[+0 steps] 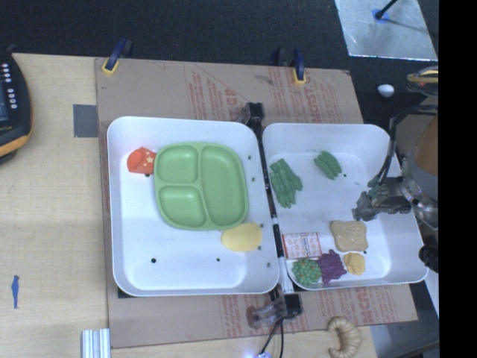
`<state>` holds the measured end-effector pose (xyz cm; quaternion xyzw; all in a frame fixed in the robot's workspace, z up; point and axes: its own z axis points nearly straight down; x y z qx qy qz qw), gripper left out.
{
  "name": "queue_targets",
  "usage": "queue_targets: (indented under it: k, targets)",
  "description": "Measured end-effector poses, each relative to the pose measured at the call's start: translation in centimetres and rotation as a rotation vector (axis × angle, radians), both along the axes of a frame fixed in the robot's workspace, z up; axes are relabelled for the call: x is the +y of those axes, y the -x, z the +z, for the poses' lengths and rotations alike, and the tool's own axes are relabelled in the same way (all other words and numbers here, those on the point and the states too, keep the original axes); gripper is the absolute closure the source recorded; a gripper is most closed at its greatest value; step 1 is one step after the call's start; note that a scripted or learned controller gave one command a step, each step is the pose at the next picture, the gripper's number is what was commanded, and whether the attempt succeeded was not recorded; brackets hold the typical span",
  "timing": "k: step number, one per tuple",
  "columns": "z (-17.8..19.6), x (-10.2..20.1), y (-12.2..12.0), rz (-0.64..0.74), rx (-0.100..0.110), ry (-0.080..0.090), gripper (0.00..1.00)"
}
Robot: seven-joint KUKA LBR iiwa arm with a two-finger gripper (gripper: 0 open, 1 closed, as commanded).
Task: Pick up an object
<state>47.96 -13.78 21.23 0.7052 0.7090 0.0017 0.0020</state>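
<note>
Light even and fairly bright, coming from overhead; we see no hard shadows. The left bin (127,267) and right bin (373,136) read near blown-out white, a soft sheen along their rims. We note only a faint shadow under the green plate (201,185). The dark floor (186,10) at top loses all detail. Overall picture soft and low in resolution; the gripper (365,207) looks smeared and murky, and small items are blurred at their edges.

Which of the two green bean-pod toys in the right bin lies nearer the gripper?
The smaller green pod toward the bin's far side. The larger bean bundle lies by the divider, farther from the gripper.
</note>
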Motion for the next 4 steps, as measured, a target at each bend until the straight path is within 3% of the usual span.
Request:
queue_targets:
  k: [1, 2, 3, 4]
  targets:
    - [-0.6, 0.0, 0.1, -0.001, 0.008, -0.001, 0.0]
    - [1.2, 0.1, -5.9, 0.001, 0.002, 0.0, 0.0]
    - [-7.0, 0.1, -13.5, 0.004, 0.006, 0.002, 0.0]
    - [-12.3, -4.1, -17.1, -0.002, 0.005, 0.002, 0.0]
